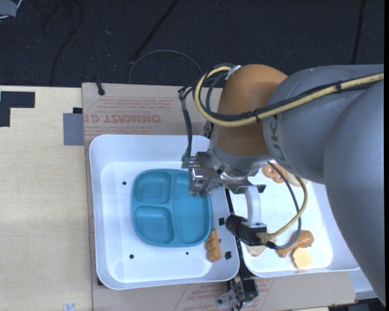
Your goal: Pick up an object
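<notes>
Hovering gripper over blue divided plate, grip state unclear; mirrored cardboard lettering unreadable.

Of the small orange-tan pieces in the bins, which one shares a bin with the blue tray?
The orange piece at the left bin's lower right, just off the blue divided tray's corner. The other orange bits lie in the right bin.

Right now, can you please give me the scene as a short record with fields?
left bin: holds a blue tray with three compartments
beside tray: small orange-brown piece at its lower right corner
right bin: a yellow piece and an orange piece
arm: reaches in from the right, above the divide between the bins
gripper: over the tray's right edge; no object seen between its fingers
</notes>
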